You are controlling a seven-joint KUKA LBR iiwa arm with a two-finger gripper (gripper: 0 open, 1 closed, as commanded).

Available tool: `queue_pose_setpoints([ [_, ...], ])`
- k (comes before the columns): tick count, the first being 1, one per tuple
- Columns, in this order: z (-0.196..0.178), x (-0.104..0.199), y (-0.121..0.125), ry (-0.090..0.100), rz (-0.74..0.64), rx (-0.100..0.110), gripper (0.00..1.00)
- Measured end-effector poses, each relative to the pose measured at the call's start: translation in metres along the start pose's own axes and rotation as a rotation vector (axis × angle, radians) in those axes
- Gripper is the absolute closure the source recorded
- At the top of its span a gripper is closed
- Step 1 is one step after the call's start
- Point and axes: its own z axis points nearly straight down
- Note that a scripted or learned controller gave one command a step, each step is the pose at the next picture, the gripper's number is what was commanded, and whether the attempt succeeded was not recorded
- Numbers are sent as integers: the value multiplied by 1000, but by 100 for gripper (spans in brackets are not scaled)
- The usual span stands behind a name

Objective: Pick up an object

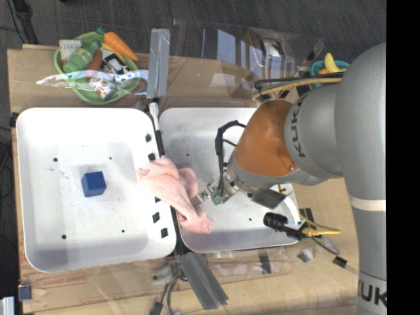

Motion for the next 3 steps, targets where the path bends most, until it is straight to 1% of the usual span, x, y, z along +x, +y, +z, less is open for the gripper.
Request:
queue_pose_setpoints([
  [1, -1, -40, 52, -1, 7, 0, 0],
  [2, -11, -40, 53, 0, 3, 1, 100],
  [3, -101, -12, 123, -1, 99, 0, 100],
])
